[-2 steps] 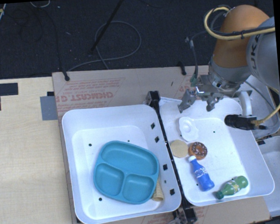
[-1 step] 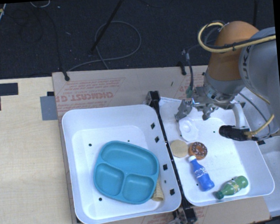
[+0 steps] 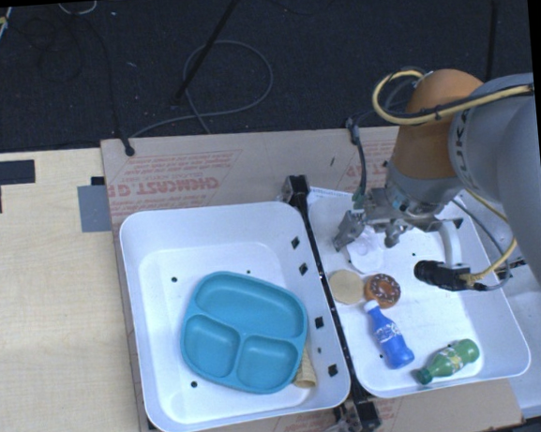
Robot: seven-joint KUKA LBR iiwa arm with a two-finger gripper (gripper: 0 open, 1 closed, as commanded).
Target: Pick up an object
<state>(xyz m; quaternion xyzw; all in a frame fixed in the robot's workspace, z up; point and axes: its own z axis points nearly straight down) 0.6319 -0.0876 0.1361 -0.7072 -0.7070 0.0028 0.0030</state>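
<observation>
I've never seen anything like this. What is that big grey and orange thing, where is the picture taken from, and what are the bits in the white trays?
It is a robot arm, reaching in from the right. One camera, fixed above the bench, looks down at a slant. At the arm's tip is its gripper, a two-finger claw, open and holding nothing, over the right bin. That bin holds a tan disc, a doughnut, a blue bottle and a green bottle. The left bin holds a blue divided plate. The arm's job is to pick something up.
</observation>
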